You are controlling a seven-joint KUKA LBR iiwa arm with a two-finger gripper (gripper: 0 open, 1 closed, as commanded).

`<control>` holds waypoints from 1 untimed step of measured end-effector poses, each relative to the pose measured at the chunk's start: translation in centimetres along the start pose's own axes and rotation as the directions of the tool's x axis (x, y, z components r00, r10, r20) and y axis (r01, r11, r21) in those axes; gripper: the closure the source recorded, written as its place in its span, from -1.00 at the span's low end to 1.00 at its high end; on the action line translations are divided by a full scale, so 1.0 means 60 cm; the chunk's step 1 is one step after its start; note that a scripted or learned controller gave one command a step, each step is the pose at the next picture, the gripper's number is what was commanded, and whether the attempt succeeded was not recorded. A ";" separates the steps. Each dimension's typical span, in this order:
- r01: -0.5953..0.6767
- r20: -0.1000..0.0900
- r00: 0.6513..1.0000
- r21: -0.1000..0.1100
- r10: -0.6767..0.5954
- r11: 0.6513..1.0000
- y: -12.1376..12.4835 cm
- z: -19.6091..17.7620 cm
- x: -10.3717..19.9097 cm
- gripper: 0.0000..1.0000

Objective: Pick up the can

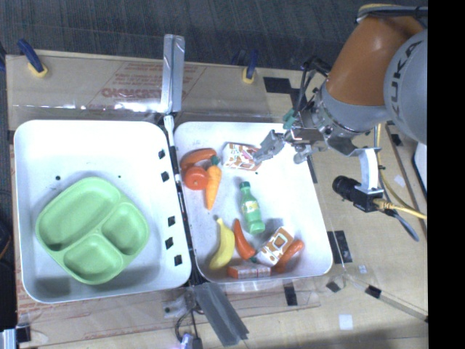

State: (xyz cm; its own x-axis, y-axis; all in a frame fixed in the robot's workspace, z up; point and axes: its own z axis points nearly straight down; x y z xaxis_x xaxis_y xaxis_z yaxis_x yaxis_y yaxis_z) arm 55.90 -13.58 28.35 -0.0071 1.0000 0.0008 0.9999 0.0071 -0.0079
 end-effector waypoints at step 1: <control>-0.008 0.000 1.000 0.001 0.008 1.000 0.083 0.193 0.009 -1.00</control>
State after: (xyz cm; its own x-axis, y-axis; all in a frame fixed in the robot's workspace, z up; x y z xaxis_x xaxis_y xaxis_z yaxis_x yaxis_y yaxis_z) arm 60.79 -12.99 16.72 0.0011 1.0000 0.0004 1.0000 -0.0011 -0.0089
